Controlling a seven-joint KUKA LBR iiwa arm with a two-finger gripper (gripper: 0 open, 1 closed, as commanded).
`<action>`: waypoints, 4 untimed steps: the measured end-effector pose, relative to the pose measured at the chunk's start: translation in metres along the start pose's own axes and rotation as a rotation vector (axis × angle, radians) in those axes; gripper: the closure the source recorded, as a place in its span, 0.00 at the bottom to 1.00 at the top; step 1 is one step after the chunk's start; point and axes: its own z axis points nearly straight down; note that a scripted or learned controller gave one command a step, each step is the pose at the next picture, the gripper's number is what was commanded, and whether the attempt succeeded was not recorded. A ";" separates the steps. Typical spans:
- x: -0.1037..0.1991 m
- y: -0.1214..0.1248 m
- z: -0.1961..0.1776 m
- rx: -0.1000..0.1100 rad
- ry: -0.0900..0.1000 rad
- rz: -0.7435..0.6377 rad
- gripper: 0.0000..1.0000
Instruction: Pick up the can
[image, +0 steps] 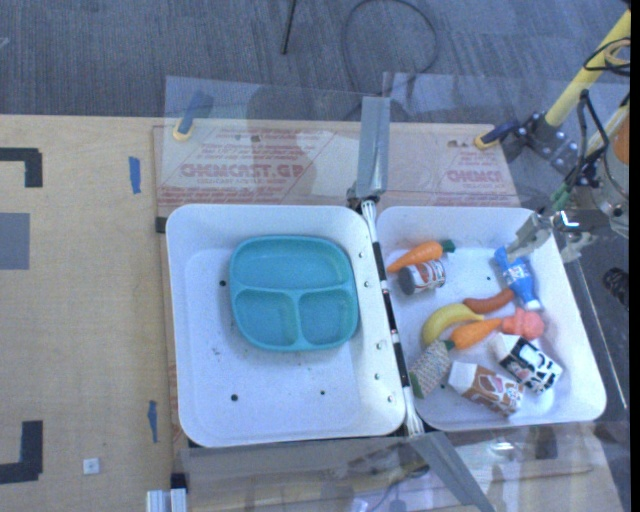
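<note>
Bench front: bare wooden benchtop with black corner marks and blue tape strips, near edge of view.
Left bin: shallow and white; holds a teal divided plate with three compartments, lying flat toward the bin's far half.
Right bin, near end: a brown and white carton lying down, a black and white patterned item just beside it, and a speckled wedge against the divider.
Right bin, middle: a banana, an orange carrot, a pinkish toy and a red-orange sausage shape, crowded together and touching.
Right bin, far end: the can lies on its side near the divider; a second carrot is touching or just beside it on the far side. A blue tube is well apart toward the right.
Gripper: over the far right corner of the right bin, above the blue tube's end; fingers too small and blurred to tell whether they are spread or closed; nothing seen between them.
Risks: the can, lying down, would probably roll off a pinch; the neighbouring carrot may be caught instead; the divider wall close by could block one finger.
</note>
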 end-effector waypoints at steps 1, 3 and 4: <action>0.058 -0.014 0.113 0.000 0.000 0.096 0.00; -0.036 0.037 0.138 -0.002 -0.001 0.022 0.00; 0.016 0.091 0.176 -0.005 -0.003 -0.072 0.00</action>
